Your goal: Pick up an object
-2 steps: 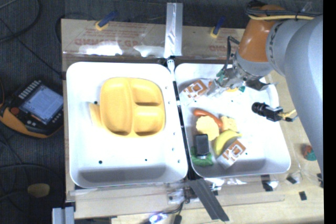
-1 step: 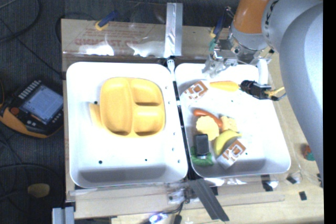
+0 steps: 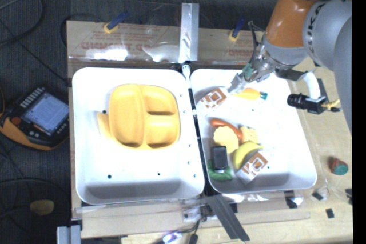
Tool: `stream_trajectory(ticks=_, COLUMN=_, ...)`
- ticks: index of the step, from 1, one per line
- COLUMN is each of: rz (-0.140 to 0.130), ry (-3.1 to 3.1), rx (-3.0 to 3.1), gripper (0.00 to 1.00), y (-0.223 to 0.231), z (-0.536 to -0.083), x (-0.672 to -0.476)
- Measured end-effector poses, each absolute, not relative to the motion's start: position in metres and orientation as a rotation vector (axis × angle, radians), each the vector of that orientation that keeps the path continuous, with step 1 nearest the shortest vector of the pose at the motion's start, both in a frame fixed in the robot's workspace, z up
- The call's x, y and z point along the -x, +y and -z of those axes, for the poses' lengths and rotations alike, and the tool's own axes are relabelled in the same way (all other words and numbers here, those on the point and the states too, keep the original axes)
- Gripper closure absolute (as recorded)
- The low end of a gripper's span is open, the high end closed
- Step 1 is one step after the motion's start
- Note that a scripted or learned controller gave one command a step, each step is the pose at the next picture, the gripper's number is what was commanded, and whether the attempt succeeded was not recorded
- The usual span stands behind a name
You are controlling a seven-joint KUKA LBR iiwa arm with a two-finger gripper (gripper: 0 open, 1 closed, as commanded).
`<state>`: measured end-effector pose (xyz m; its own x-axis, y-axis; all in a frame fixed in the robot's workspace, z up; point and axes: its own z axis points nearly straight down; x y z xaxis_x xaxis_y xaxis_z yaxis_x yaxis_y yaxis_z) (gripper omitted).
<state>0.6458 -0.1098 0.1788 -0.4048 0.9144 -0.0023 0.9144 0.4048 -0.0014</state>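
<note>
My gripper (image 3: 241, 80) hangs over the far part of the right bin (image 3: 286, 123), its tip pointing down-left. Just right of the tip lies a small yellow object with a teal end (image 3: 250, 94). To its left a patterned brown-and-white box (image 3: 211, 99) rests near the divider. Nearer the front lie an orange strip (image 3: 224, 124), a pale yellow piece (image 3: 226, 136), a yellow-green banana shape (image 3: 246, 151), a black block (image 3: 219, 156) on something green (image 3: 219, 173), and a second patterned box (image 3: 253, 166). I see nothing between the fingers.
The left bin (image 3: 91, 168) bears a yellow divided tray (image 3: 143, 114). A clear plastic sheet and blue clips lie behind the bins. A handheld controller (image 3: 35, 117) sits on the floor to the left. A small red-and-teal item (image 3: 338, 166) rests on the bench at right.
</note>
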Motion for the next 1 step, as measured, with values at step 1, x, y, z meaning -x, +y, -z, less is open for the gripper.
stream_trajectory(ticks=1, rz=0.001, ry=2.502, rx=-1.903, gripper=1.0, y=-0.0725, z=-0.1944, x=-0.6168)
